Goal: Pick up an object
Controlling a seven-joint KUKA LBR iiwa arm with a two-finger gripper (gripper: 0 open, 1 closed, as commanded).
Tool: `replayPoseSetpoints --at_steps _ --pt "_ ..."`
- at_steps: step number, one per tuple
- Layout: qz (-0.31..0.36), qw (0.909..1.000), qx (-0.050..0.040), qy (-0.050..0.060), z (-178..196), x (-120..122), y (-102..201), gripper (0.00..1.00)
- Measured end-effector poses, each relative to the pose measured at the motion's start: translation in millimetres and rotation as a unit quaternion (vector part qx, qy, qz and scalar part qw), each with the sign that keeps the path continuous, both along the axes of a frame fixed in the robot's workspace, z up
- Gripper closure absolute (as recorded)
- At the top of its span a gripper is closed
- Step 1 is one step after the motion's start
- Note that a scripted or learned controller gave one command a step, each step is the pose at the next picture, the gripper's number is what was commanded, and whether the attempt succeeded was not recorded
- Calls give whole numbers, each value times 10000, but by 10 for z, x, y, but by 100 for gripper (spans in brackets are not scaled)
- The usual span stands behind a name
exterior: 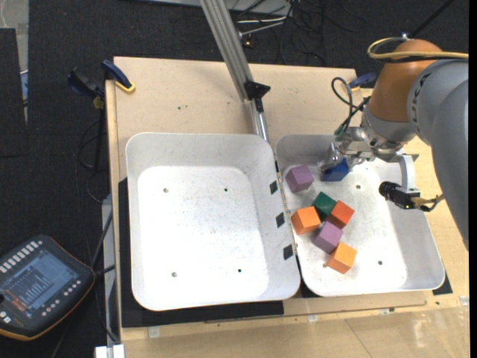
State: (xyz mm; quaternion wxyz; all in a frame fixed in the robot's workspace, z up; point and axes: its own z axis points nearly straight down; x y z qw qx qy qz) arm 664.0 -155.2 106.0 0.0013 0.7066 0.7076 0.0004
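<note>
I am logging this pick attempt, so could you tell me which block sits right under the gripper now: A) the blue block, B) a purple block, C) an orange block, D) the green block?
A: the gripper hangs directly over the blue block in the right bin.

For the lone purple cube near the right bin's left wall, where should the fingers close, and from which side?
Come straight down on the purple cube and close on two opposite flat sides. It stands apart from the cluster, so the sides have room, though the right bin's left wall is close; turning the fingers along that wall looks safer.
</note>
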Motion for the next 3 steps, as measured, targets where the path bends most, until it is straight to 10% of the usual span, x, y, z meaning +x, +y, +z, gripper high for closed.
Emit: replayPoseSetpoints --at_steps 2,3 --pt "3 10000 -6 -27 1252 -52 16 100" --pt "3 10000 1 6 1236 -47 19 100"
